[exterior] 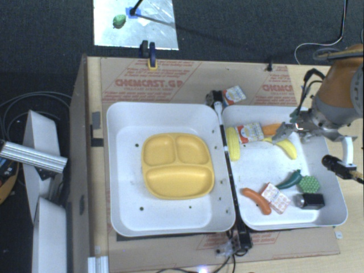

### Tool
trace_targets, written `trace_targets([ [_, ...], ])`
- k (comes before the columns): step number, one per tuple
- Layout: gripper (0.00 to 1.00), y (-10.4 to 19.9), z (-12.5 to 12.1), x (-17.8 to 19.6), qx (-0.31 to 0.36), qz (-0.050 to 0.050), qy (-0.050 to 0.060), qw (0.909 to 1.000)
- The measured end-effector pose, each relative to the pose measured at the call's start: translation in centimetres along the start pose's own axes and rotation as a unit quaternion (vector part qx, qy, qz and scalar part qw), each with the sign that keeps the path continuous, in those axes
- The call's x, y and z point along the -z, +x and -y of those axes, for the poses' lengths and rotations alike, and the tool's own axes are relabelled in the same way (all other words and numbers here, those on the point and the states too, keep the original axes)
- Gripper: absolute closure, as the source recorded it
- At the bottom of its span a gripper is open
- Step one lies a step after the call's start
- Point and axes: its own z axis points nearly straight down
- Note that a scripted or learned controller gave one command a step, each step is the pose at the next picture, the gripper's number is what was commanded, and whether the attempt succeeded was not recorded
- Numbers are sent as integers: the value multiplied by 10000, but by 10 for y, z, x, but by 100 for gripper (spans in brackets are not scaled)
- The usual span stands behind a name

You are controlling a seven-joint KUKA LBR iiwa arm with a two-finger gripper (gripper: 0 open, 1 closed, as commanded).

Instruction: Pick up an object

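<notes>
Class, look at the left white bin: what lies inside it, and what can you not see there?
Inside the left bin lies a yellow divided plate, showing three compartments with nothing in them. Small dark dots mark the bin floor around it. The floor beneath the plate is covered, so anything there cannot be seen.

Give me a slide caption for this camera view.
Gripper poised over banana in toy-filled right bin.

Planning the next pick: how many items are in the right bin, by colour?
Yellow: 2, corn, banana
Orange: 2, carrot, sausage
Green: 2, pepper, round piece
Red-white packets: 2
Black: 1, block
Total: 9
</notes>
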Motion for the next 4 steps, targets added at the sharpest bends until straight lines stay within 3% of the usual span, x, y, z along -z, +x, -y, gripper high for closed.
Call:
trace_targets([
  [1, 0, 28, -58, -42, -34, 17, 87, 10000],
  [2, 100, 25, -61, -25, -18, 47, 43, 10000],
  [3, 100, 63, -23, 73, 5, -7, -6, 10000],
  [4, 0, 63, -22, 72, 3, -7, 6, 10000],
])
